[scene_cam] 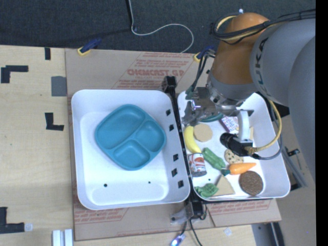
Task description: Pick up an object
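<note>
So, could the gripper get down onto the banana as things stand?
Probably yes. The gripper hangs just above the banana, whose top lies bare; the round cracker beside it and the bin wall may crowd the fingers.

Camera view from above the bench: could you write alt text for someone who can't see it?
A grey and orange robot arm's gripper hangs low over the right white bin, which holds toy foods including a banana, a carrot and a small can. The left white bin holds a blue divided plate.
</note>
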{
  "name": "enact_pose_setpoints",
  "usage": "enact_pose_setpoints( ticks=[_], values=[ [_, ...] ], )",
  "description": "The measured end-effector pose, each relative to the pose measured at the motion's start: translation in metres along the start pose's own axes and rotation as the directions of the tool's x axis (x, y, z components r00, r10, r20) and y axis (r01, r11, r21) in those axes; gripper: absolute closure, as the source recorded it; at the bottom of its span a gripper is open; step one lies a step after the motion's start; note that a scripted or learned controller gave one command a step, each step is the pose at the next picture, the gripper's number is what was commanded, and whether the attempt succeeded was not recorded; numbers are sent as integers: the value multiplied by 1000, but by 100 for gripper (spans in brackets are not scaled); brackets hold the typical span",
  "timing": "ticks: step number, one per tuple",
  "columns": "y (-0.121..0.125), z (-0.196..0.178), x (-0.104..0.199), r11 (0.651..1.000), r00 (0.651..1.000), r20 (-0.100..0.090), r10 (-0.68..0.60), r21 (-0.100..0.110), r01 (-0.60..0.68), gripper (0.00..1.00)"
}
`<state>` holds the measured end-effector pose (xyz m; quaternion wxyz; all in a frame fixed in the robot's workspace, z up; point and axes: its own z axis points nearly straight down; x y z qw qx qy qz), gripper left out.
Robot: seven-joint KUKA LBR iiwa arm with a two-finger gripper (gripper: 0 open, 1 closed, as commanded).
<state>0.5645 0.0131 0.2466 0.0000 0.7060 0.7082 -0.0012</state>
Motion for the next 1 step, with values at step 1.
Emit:
enact_pose_setpoints(
  ticks=[1],
  values=[
    [-54,-135,35,1000,1000,-5,-5,-12,5,100]
  ],
)
